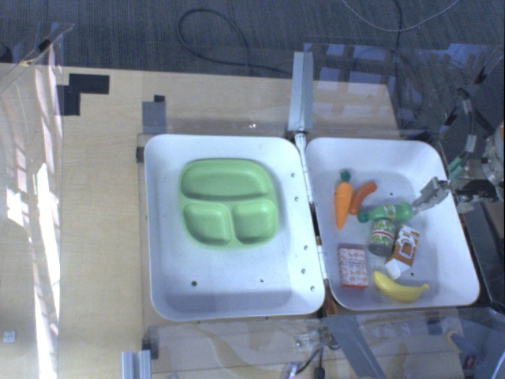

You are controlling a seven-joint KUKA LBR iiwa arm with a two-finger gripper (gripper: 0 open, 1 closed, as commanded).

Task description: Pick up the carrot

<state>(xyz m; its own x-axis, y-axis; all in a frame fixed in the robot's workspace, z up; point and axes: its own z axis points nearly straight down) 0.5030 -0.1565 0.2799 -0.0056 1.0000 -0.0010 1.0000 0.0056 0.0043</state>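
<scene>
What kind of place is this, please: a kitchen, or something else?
Probably a robot lab, not a kitchen: two white bins on a wooden bench, toy food like the carrot and banana, and loose cables on carpet.

Wooden bench (102, 212); two white bins (166, 290)

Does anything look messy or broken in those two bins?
Nothing looks broken or spilled. The toy food in the right bin lies jumbled: the carrot beside a sausage, a banana near the front. The green tray sits square.
</scene>
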